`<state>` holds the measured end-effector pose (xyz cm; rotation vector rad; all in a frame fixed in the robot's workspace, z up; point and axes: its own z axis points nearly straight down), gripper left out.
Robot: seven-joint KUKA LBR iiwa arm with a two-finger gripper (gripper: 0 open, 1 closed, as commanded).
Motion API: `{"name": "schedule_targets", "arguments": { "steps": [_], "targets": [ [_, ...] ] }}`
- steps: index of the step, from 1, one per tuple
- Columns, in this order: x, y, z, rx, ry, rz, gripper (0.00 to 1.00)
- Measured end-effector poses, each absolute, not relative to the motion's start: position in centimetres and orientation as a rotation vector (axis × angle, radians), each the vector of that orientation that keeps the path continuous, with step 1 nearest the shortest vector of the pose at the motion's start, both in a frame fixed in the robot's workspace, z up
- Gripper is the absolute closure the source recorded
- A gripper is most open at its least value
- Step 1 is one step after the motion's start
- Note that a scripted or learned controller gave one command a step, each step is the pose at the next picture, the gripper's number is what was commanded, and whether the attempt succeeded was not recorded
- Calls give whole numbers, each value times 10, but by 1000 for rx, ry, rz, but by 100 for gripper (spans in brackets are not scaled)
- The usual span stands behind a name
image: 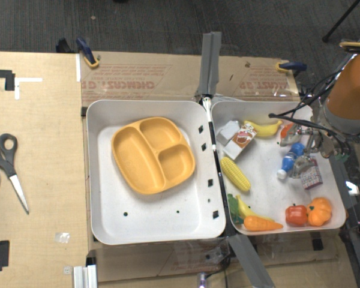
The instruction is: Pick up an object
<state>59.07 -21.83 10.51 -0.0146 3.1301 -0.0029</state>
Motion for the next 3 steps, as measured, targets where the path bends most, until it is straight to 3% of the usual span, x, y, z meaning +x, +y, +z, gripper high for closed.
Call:
{"name": "schedule_targets", "arguments": {
  "steps": [1,2,3],
  "targets": [
    [601,-220,94,-49,3134,-4,0],
    [603,-219,105,-54,3128,-5,100],
    [603,-219,105,-54,3128,-5,0]
  ]
}}
